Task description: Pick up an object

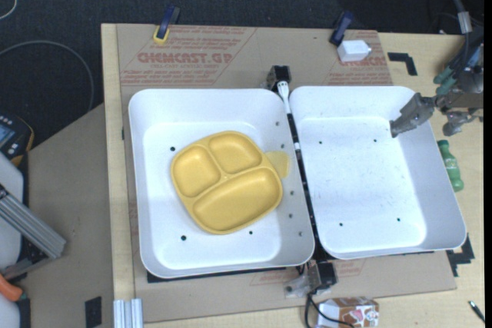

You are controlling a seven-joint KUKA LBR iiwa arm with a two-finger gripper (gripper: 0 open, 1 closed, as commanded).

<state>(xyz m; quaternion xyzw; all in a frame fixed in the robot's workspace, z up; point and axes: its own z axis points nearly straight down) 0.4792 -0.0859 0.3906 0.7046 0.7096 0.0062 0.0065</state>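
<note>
In the left bin (146, 165) lies the only thing on offer: a yellow plate (225, 182) with three compartments, two small ones toward the back and one long one toward the front, sitting flat and slightly turned on the bin floor, a little right of centre. A small tab or handle sticks out from its right side toward the wall between the bins. It looks like moulded plastic — light, stiff, smooth and probably a bit slippery, not something that would break if dropped. Being wide and shallow, it gives a two-finger claw little to close on from above; the raised rim, one of the ridges between compartments or the side tab seem the likeliest places to pinch, and a grip off to one edge would probably let it tilt as it lifts. The right bin (430, 226) is white with fine dark specks on its floor. Over its far right corner hangs the gripper (405, 121), well apart from the plate and holding nothing — the two fingers look drawn close together, a dark narrow wedge pointing down and left toward the bin wall.
</note>
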